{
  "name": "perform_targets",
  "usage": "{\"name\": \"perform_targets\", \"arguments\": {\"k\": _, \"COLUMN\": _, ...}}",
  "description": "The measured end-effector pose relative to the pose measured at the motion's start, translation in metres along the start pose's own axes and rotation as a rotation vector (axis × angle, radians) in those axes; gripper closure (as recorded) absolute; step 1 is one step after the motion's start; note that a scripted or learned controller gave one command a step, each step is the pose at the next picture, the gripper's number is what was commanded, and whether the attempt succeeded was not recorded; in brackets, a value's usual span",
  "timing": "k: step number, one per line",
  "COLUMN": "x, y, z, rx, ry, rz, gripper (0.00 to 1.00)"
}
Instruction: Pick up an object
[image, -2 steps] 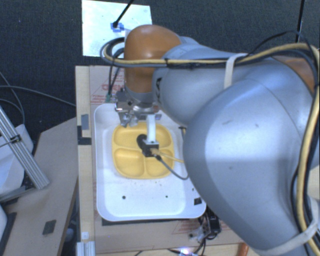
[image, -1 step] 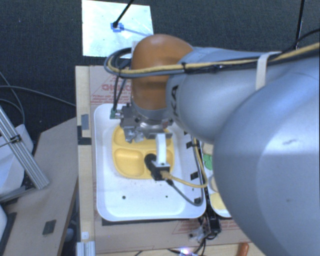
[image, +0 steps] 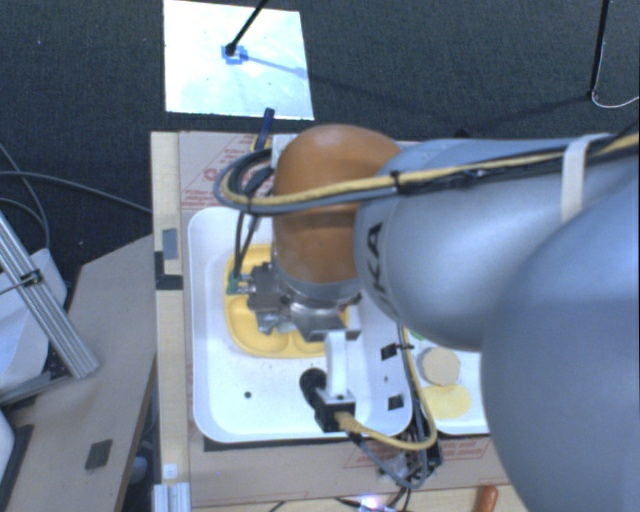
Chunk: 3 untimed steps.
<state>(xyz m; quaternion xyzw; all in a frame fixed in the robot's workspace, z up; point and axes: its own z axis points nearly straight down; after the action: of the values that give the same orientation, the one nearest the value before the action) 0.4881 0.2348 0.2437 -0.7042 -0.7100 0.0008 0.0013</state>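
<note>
Gripper (image: 292, 312), seen from above at the end of the arm (image: 470, 300), sits low over the left bin (image: 205, 330); the wrist and orange band (image: 320, 200) cover it, so its opening, and whether it has hold of anything, cannot be told. Nearest the camera, a black fitting (image: 322, 400) and looped yellow cable (image: 400, 440) hang from the arm over the front rim of that bin. Just behind, a yellow object (image: 248, 330) lies on the bin floor directly under and to the left of the gripper, touching or nearly touching it in this view. Only the object's left and front edges show, so its full outline and long axis are uncertain. It is judged the likely target, and the coming move turns on whether the gripper stands squarely over it or off to its right side. To the right, in the second bin (image: 465, 425), a round tan object (image: 440, 367) and a pale yellow object (image: 448, 402) lie close together, well apart from the gripper and partly cut off by the arm. Farther back, the surface (image: 200, 160) carries printed cardboard, and a pale sheet (image: 235, 60) lies on the dark floor beyond.
</note>
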Motion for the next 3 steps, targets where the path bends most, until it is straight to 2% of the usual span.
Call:
{"name": "perform_targets", "arguments": {"k": 1, "x": -0.003, "y": 0.047, "z": 0.163, "rx": -0.016, "ry": -0.003, "rz": 0.010, "gripper": 1.00}}
{"name": "perform_targets", "arguments": {"k": 2, "x": -0.051, "y": 0.026, "z": 0.155, "rx": -0.017, "ry": 0.007, "rz": 0.007, "gripper": 1.00}}
{"name": "perform_targets", "arguments": {"k": 3, "x": -0.093, "y": 0.097, "z": 0.129, "rx": -0.023, "ry": -0.002, "rz": 0.005, "gripper": 1.00}}
